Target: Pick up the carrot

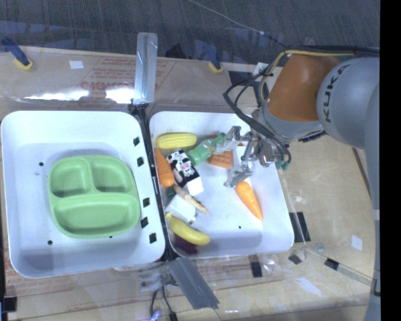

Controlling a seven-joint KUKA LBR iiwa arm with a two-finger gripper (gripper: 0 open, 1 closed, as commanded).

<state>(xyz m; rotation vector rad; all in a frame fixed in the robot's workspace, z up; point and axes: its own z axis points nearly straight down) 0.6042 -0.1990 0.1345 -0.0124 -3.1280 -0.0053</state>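
The carrot (250,200) is orange and tapered. It lies in the right bin (274,212) near its right wall, thick end toward the back and tip toward the front. My gripper (236,158) hangs over the right bin just behind the carrot and stands open. One finger (235,138) points to the back, and the other finger (237,176) sits right at the carrot's thick end. The carrot is not between the fingers.
Toy food crowds the right bin's left half: a corn cob (176,140), a green item (202,152), an orange piece (220,160), a long orange item (164,168), a black-and-white carton (183,168) and a banana (189,232). The left bin (20,179) holds a green divided plate (92,195).
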